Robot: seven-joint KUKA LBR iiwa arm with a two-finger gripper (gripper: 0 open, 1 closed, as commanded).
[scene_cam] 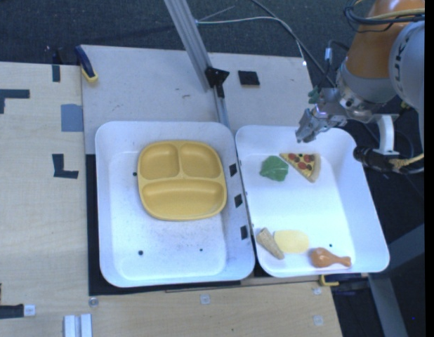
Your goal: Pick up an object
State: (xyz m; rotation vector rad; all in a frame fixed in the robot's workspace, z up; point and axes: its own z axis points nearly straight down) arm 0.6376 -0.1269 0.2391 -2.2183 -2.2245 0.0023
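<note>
In the right bin (357,202) lie a pizza slice (303,164), a green leafy piece (274,168), a pale yellow disc (292,241), a tan wedge (269,243) and an orange drumstick (329,259). My gripper (306,133) hangs over the bin's far edge, just above and behind the pizza slice, apart from it. Nothing shows between its fingers.
The left bin (119,209) holds a yellow divided plate (182,180). A slanted metal pole (191,30) rises behind the bins, ending in a black clamp (217,77). Cables hang off the arm at the right. A blue-yellow clamp (86,64) sits at the board's far left corner.
</note>
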